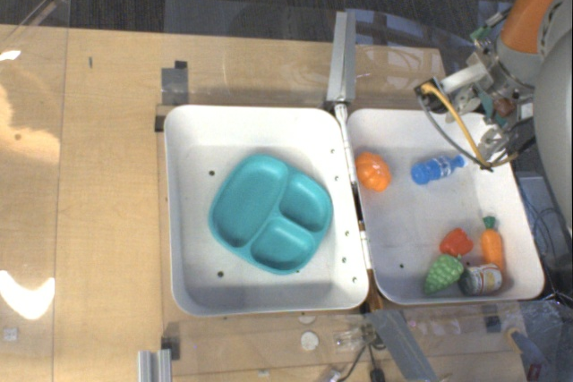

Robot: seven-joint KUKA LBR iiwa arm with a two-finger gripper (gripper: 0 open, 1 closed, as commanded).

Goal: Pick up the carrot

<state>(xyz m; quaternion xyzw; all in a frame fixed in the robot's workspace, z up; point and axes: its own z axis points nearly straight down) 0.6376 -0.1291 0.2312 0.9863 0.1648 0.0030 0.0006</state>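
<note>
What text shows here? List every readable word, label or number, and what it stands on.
No text can be read.
small can: it has a label, too small and blurred to read.
blue bottle: no legible label.
carrot, teal divided plate: no markings to be seen.

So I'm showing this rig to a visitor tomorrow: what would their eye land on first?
Probably the teal divided plate, lying alone in the left bin. Next, the bright toys in the right bin: an orange ball, a blue bottle, and the carrot near its right wall. The arm hangs over that bin's far right corner.
</note>
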